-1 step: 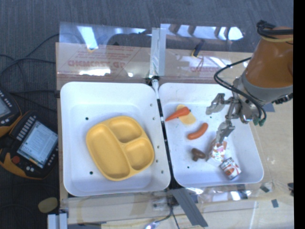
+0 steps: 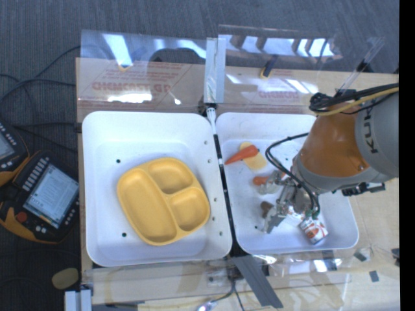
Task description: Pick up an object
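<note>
My gripper point(image 2: 290, 211) hangs low over the middle of the right bin point(image 2: 337, 238), under the arm's orange band. A small red and white can point(image 2: 314, 231) lies just to its lower right, close to the gripper. A small brown piece point(image 2: 266, 207) lies just left of the gripper, and a small orange-red piece point(image 2: 260, 181) sits above that. An orange carrot-like toy point(image 2: 242, 154) and a pale yellow piece point(image 2: 256, 162) lie at the bin's upper left. Nothing shows held in the gripper.
The left bin point(image 2: 104, 141) holds a yellow divided plate point(image 2: 163, 200). A ridge point(image 2: 220, 173) separates the two bins. A clear panel stands behind them. A handheld controller point(image 2: 39, 196) lies off the bench at the left.
</note>
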